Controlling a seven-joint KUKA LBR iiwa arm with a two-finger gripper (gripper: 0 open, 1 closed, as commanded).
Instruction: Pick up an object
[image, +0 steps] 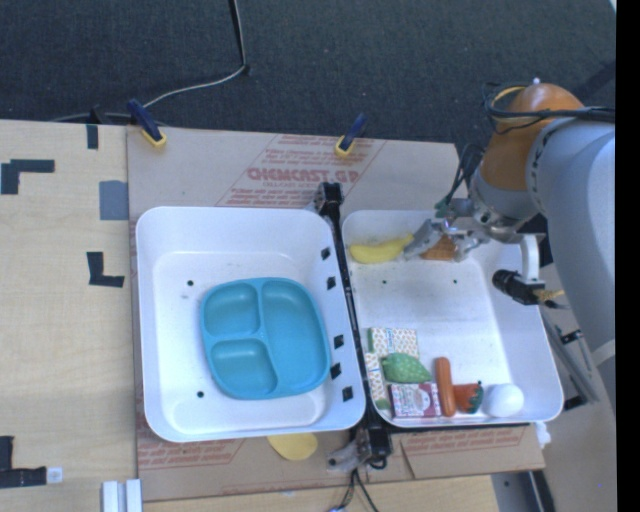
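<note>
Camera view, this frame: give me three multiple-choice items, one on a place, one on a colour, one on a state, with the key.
1. Where does the divided plate lie?
A. left bin
B. right bin
C. on the cardboard outside the bins

2. What colour is the object lying by the right bin's far wall?
A. yellow
B. purple
C. black

3. How does the divided plate lie?
A. flat, compartments up
B. propped on edge
C. upside down

Key: 1 A, it sits inside the left bin. 2 A, it is yellow, left of the tool. 3 A, its three compartments face the camera.
</note>
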